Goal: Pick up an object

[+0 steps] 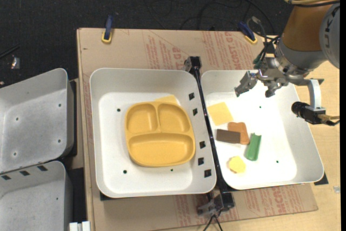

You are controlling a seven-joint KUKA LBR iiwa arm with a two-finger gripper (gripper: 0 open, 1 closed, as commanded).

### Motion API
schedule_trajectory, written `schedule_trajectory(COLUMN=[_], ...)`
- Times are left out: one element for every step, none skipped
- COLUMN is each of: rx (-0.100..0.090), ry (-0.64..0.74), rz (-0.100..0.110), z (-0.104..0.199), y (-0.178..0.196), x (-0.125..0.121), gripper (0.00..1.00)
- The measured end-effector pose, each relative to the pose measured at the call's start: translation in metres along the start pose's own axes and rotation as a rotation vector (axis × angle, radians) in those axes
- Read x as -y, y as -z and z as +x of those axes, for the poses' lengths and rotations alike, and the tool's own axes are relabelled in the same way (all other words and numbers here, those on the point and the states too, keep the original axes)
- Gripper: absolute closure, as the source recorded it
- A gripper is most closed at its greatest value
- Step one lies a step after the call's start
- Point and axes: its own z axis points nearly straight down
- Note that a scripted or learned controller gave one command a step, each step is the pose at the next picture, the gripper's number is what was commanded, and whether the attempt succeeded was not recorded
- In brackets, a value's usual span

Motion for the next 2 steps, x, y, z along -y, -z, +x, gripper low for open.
schedule_trajectory(rx=[0.002, 0.001], ry=[0.002, 0.000], rz=[-0.012, -0.008], z=[0.000, 0.001], y=[0.007, -0.057], x=[-0.003, -0.003], gripper=[0.00, 0.00])
